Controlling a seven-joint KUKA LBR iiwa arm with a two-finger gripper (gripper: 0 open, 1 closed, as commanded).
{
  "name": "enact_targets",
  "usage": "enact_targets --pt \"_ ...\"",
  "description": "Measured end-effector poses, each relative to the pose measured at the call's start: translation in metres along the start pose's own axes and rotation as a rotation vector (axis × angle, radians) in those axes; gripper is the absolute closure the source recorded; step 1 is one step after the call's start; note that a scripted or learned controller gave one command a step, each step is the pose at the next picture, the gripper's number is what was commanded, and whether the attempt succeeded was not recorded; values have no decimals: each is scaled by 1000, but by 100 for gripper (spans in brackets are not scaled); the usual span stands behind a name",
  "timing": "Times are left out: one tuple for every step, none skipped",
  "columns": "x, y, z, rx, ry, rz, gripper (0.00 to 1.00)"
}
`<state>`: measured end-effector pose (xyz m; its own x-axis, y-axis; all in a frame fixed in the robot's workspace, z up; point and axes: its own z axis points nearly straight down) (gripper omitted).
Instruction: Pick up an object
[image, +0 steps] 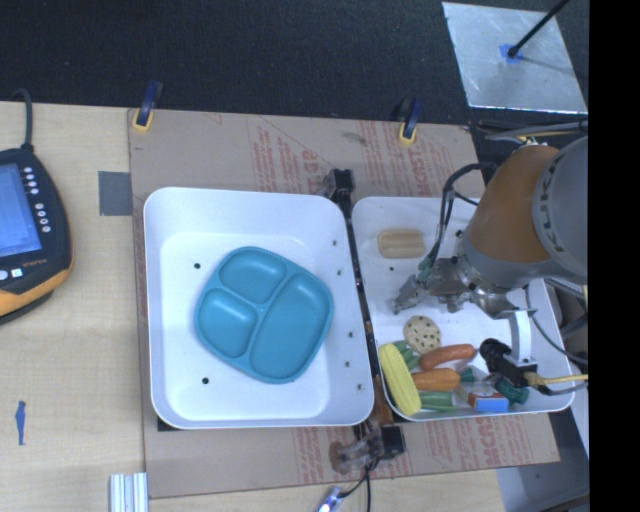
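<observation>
While the grey arm (560, 210) reaches in from the right, its pincer (413, 292) hangs low over the right bin (385, 275), near the middle. It is too hard to see from here, so I cannot tell if the pincer is wide or narrow.

The things to pick up are all in that right bin. A tan bun (400, 243) lies near the far end, just beyond the pincer. A round cookie (422, 331) with dark dots lies just on the near side of the pincer. Closer to me is a heap of toy food: a yellow corn cob (397, 378), a red sausage (447, 355) and an orange carrot (435, 380), all packed together.

The left bin (170, 300) holds a blue plate (263, 313) with three parts. Both bins sit side by side on the desk (80, 380).
</observation>
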<state>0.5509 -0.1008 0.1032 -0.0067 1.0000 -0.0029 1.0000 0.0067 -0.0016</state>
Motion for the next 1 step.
enact_targets --pt "0 67 10 1 4 4 0"
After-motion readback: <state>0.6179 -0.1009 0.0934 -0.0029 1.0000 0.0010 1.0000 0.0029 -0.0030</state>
